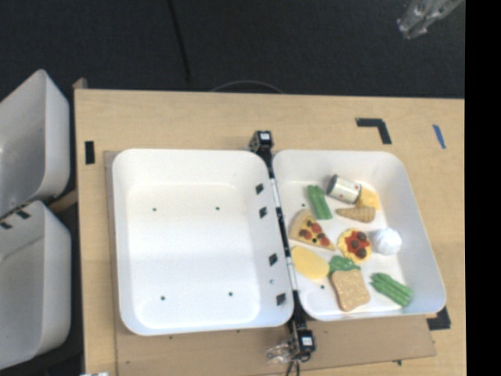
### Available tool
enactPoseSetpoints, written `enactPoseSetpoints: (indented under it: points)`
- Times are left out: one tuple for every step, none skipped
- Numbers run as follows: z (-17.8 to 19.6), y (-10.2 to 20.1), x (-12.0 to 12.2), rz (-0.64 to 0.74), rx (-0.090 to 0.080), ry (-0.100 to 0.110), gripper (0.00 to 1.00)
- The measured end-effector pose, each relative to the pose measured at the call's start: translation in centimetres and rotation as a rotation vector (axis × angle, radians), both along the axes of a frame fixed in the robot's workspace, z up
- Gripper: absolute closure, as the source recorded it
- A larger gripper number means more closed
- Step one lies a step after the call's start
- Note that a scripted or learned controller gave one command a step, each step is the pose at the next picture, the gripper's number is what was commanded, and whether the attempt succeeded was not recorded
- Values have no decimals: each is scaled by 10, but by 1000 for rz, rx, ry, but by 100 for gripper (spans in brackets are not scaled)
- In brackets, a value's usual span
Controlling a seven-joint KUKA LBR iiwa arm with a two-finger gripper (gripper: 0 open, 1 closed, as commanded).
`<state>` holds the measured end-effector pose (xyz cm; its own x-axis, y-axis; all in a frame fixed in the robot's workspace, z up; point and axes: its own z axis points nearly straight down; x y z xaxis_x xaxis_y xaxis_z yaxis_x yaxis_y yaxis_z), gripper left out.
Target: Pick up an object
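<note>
We find the task at its opening step: the approach has not begun. The two-finger gripper (427, 6) hangs high at the upper right of the camera view, over the dark floor beyond the wooden bench (196, 116) and well apart from both bins. It appears as a pale blur, so we cannot tell how the tool is set.

All candidate objects lie in the right white bin (415, 210). The left white bin (188, 241) sits just beside it across a central divider.

Contents of the right white bin:
- a small grey and white cylindrical can (343, 186), lying on its side near the far wall;
- a green bean-shaped pod (318, 202), just left of the can;
- a yellow wedge (363, 206), touching or nearly touching the can;
- a toy pizza slice with red toppings (310, 231);
- a round yellow disc (310, 264);
- a round tart with red topping (356, 244);
- a white ball (386, 241), just beside the tart;
- a brown slice of toy bread (350, 289), with a green piece at its upper edge;
- a green ridged vegetable (391, 288), near the front right corner.

We judge that the next move calls for travel over the right bin, selection of one object, and a descent. The green ridged vegetable and the can stand freest of neighbours; the central pieces are crowded.

Most of the arm is cut off at the frame's top edge. Small items by the divider ends are too small to identify.
</note>
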<state>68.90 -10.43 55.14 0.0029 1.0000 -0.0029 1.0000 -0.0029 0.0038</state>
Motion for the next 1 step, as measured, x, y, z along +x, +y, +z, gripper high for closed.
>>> enactPoseSetpoints:
  points:
    - [-161, 25, -1, 5, 4, 20, 100]
